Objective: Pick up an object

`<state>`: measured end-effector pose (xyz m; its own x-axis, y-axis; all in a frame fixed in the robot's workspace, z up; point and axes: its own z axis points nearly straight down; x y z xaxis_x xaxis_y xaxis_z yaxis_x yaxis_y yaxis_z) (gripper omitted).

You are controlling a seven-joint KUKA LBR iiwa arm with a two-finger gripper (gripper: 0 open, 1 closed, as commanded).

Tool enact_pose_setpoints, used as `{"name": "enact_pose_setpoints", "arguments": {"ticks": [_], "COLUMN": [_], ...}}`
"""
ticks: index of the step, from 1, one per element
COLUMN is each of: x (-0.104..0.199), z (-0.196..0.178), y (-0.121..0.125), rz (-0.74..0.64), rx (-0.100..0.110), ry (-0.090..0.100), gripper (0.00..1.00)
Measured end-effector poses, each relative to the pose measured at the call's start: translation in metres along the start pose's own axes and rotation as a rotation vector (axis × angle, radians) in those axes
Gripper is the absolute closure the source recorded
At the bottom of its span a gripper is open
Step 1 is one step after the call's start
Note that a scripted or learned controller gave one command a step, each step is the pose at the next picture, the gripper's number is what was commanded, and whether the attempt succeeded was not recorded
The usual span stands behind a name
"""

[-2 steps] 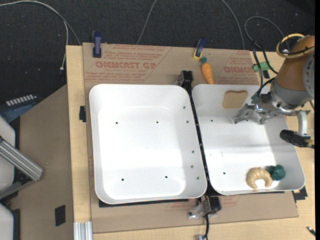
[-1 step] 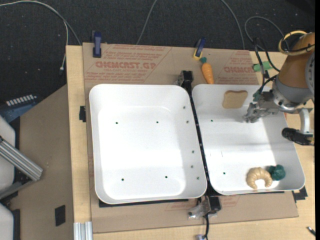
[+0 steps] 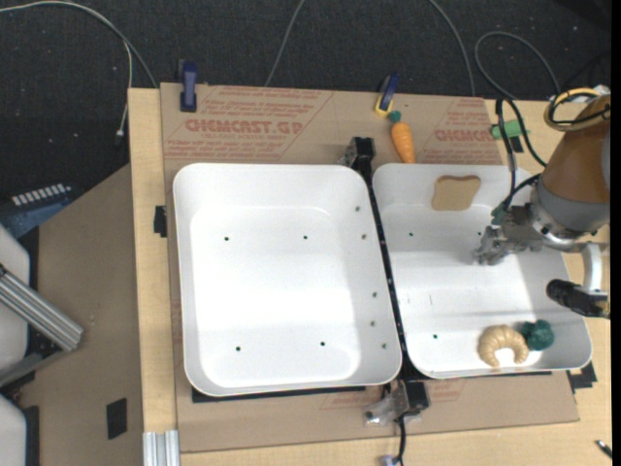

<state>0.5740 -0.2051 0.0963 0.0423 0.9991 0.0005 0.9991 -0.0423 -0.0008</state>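
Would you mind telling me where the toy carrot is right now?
The carrot lies outside both bins on the cardboard at the back of the bench, just beyond the right bin's far left corner, near the yellow-and-blue clamp.

You look down from one camera high over the bench (image 3: 291, 416), tipped a bit. You see both white bins, the left bin (image 3: 281, 280) and the right bin (image 3: 456, 289), whole. The arm (image 3: 572, 183) comes in from your right.

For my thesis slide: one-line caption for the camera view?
Pincer low in the right bin between toast slice and croissant; carrot lies outside.
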Motion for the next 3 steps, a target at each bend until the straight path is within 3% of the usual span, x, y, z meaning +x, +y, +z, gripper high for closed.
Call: {"name": "enact_pose_setpoints", "arguments": {"ticks": [1,2,3], "x": [-0.0152,-0.0153,-0.0151], "z": [0.0120,0.0110,0.0110], "y": [0.0744,0.0743,0.0772], "rz": [-0.044,-0.043,-0.043], "rx": [-0.001,-0.002,-0.002], "ry": [-0.001,-0.001,-0.001], "gripper": [1.00,0.00,0.00]}}
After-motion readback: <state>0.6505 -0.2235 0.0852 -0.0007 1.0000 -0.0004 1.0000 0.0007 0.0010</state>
